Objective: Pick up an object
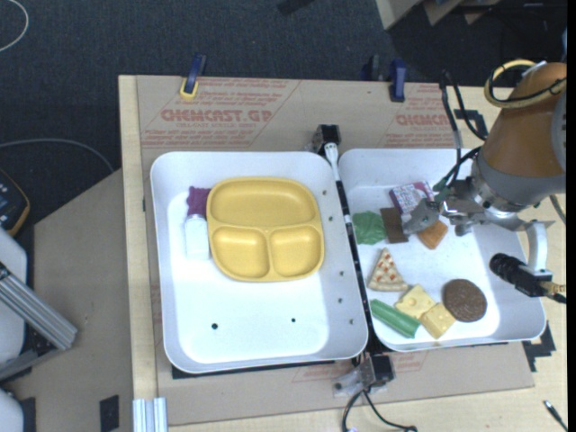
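Camera view puts the gripper point(423, 219) low in the right bin point(504, 331), among a cluster of toy food at its upper middle. Nearest its tip lies an orange, bun-like piece point(435, 235), just beside a brown block point(393, 226) and a crinkled pink-and-white wrapper point(410, 194). Whether the fingers are apart or together cannot be told from this angle, and nothing shows between them.

By its place, the orange piece looks the likely target. I judge it light, stiff plastic with a rounded, smooth face, so it could slip; a hold across its narrow sides seems safest. The wrapper would crumple and give little purchase.

Farther out lie a green leaf piece point(368, 228), a pizza slice point(387, 273), two yellow cheese blocks point(426, 309), a green stick point(394, 318) and a brown round cookie point(464, 300), all apart enough to leave room.

The bin floor is smooth white plastic, so pieces may slide when nudged. The left bin point(261, 331) holds a yellow divided plate point(265, 226).
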